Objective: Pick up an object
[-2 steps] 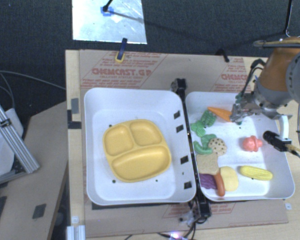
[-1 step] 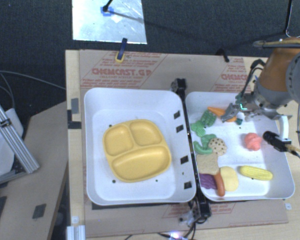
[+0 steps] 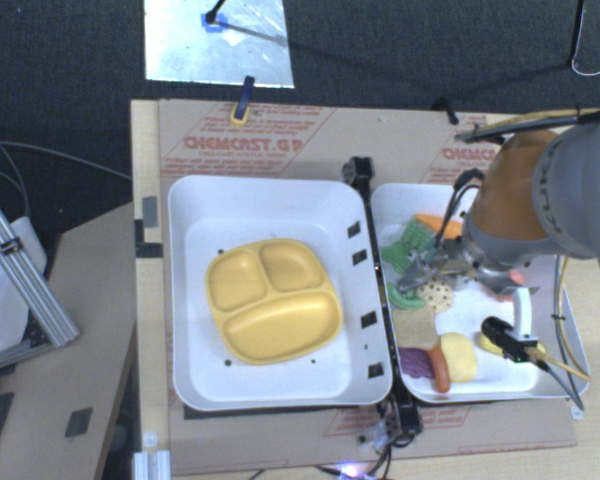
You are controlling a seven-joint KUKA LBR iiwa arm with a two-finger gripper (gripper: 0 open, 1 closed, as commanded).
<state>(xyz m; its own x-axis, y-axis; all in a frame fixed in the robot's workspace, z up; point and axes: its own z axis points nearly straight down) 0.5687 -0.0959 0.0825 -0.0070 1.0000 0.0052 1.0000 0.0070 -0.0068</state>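
nothing is seen lifted yet, so the pick is judged still to be made. the gripper (image 3: pixel 412 273) is lowered into the right bin (image 3: pixel 550 388), near its left wall, among the toy food piled toward the far left corner. whether anything is gripped cannot be told. just beside it a green leafy piece (image 3: pixel 412 238) is found, with an orange piece (image 3: pixel 442 224) beyond and a speckled cookie (image 3: pixel 436 294) touching or nearly touching below. toward the near edge a yellow piece (image 3: pixel 460 356) and a purple piece (image 3: pixel 414 361) are laid. a yellow divided tray (image 3: pixel 272 300) is held in the left bin (image 3: pixel 195 228).
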